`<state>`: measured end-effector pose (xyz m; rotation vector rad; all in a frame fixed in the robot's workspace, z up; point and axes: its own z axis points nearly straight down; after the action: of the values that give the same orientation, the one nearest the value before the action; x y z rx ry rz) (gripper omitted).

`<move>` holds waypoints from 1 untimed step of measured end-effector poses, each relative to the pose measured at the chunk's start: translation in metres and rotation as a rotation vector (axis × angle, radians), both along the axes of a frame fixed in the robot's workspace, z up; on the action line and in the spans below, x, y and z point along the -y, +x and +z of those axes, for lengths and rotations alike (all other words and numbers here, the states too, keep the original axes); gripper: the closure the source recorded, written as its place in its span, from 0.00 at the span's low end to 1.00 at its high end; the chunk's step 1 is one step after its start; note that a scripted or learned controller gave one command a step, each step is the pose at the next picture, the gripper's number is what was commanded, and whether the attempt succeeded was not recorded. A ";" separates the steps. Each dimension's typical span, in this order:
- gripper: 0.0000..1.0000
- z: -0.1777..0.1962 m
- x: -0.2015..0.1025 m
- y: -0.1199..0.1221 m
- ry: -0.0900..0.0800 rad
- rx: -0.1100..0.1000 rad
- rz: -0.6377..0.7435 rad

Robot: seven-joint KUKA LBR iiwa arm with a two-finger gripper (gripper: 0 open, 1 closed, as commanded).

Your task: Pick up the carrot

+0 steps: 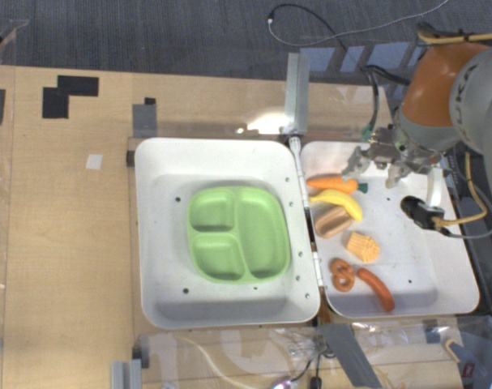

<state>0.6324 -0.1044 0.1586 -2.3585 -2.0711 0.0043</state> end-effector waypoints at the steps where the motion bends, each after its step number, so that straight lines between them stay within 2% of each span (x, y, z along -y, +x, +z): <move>1: 0.00 -0.051 -0.008 0.003 -0.003 0.031 0.193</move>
<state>0.6350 -0.0968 0.1080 -2.1637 -2.3050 -0.0290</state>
